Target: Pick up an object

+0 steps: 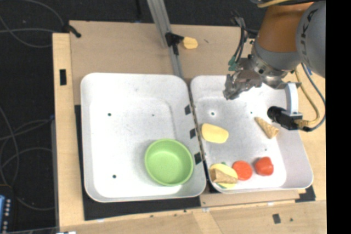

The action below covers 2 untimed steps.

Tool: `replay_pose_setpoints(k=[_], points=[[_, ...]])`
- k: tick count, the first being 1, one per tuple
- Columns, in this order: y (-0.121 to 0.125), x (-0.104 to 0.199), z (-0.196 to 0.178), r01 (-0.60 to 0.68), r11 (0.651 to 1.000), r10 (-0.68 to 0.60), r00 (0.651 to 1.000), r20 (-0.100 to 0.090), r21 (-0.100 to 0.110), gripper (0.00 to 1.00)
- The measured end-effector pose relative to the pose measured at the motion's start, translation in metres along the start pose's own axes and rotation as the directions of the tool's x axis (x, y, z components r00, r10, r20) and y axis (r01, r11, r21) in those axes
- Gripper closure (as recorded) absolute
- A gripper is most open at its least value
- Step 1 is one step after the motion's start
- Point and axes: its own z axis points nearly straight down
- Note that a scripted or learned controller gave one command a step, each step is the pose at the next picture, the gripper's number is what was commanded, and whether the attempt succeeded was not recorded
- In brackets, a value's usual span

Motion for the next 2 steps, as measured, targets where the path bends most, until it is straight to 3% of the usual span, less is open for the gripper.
replay_pose_setpoints(k=[1,2], points=[[0.004,0.048,0.012,0.000,1.000,0.000,1.000,0.000,0.001,1.00],[0.023,0.105,0.010,0.003,1.000,-0.003,1.000,-0.002,-0.003,1.00]])
